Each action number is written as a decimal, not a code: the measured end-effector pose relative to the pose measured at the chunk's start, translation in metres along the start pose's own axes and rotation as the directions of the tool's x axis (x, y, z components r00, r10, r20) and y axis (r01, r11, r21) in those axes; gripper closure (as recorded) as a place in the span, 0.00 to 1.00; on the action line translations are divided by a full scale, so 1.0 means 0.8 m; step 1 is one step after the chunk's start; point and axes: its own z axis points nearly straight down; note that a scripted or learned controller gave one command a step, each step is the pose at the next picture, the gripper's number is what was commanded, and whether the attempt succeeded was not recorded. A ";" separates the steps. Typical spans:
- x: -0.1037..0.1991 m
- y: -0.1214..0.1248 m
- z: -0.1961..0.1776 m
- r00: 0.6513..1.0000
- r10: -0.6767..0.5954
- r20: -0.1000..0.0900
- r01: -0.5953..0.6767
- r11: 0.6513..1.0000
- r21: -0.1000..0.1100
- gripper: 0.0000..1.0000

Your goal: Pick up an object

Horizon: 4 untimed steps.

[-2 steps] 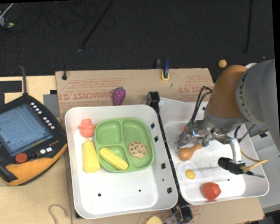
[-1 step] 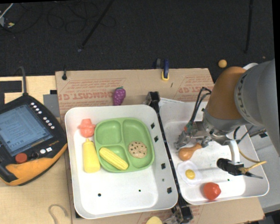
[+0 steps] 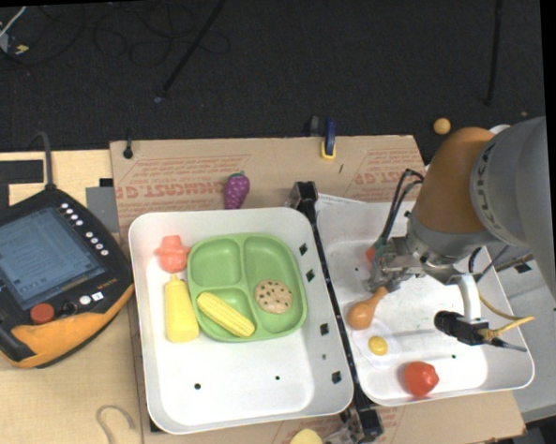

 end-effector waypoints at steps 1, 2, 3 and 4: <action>0.003 0.005 -0.078 1.000 -0.009 0.003 0.009 1.000 -0.009 1.00; 0.005 -0.004 -0.134 1.000 -0.008 0.002 0.008 1.000 -0.006 1.00; 0.003 -0.004 -0.164 1.000 -0.008 0.002 0.008 1.000 -0.006 1.00; 0.063 0.024 -0.166 1.000 -0.012 0.001 0.012 1.000 -0.006 1.00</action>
